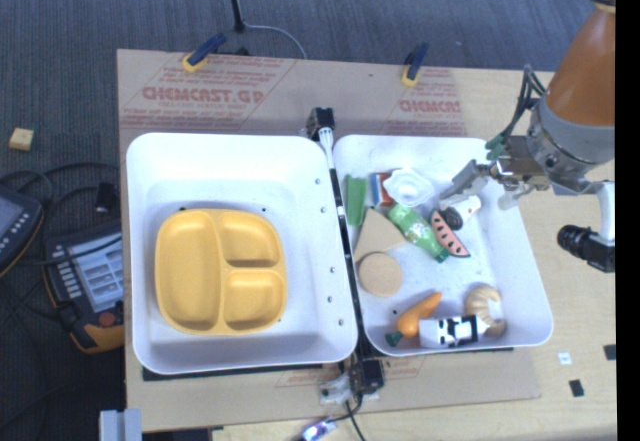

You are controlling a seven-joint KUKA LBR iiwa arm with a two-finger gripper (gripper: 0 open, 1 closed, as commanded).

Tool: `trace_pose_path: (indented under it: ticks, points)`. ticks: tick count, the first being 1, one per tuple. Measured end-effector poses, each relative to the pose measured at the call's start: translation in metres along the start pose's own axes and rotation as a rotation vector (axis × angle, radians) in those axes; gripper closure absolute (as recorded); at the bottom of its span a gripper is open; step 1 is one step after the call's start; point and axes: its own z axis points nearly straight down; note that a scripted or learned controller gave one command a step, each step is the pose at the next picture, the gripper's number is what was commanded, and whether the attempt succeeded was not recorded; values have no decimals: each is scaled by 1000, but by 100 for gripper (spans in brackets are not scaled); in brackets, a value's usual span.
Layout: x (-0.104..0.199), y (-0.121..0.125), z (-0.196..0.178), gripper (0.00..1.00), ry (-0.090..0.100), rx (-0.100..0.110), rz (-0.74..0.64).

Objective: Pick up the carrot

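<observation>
The carrot (420,310), orange with a small green top, lies at a slant near the front of the right bin (528,269). My gripper (459,200) hangs over the back right part of that bin, well behind the carrot and apart from it. Its two fingers point left and stand open, with nothing between them. A watermelon slice (450,234) lies just below the fingertips.
Around the carrot are a round tan disc (380,274), a black-and-white toy (450,331) and a tan rounded item (483,300). Farther back lie a green bottle (414,228), a white cup (405,187) and a green strip (356,199). The left bin (150,169) holds a yellow divided plate (220,269).
</observation>
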Motion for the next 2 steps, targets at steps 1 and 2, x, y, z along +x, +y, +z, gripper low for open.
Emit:
trace_pose_path:
  ticks: [1, 2]
  points:
    - [2, -27, 145, 0, 1, 1, -271]
    - [5, -48, 194, 0, -3, -8, -353]
